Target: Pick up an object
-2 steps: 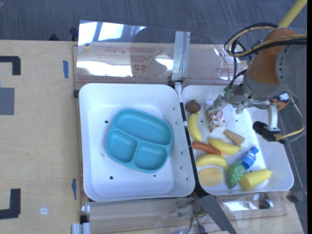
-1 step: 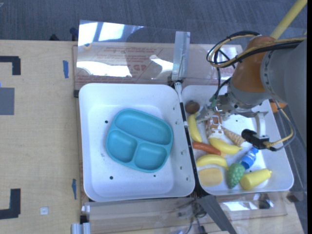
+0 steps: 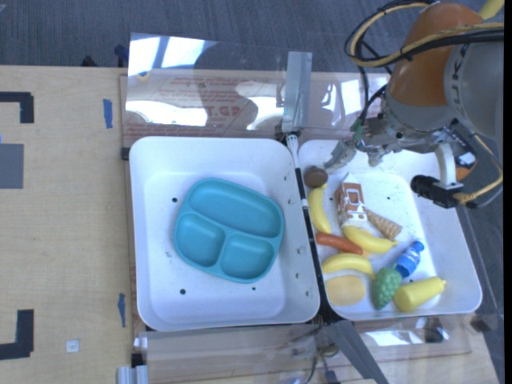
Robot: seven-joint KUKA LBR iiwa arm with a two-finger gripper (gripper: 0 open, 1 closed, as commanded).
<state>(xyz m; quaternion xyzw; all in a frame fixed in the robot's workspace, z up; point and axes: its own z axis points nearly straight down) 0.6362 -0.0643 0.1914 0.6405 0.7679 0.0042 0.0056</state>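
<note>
yellow pepper: toy one at about 5 o'clock in the right bin, nearest the camera, well apart from the gripper.
green veggie: bumpy thing touching the pepper's left end.
pale yellow lump: round-ish, at 7 o'clock in the bin, just beside the green one.
blue bottle: little one with a white label, just above the pepper.
bananas: one curved over the lump, one in the middle, and a long one along the left wall.
carrot: orange, wedged between the bananas.
cone: looks like a waffle cone, at 3 o'clock from the middle banana.
snack box: orange and white carton near the bin's centre, the closest item below the gripper but still apart from it.
brown ball: at 10 o'clock in the bin, at the tip of the long banana.
left bin: holds a teal divided plate.
bench: light wood with black corner marks and blue tape; clear panels at the far side, dark floor beyond.
gripper: up at 12 o'clock over the bin's far edge, under the grey arm with its orange band and yellow-black cables. Can't tell how the jaws are set, it's too cluttered, and I don't see any item between them.
</note>
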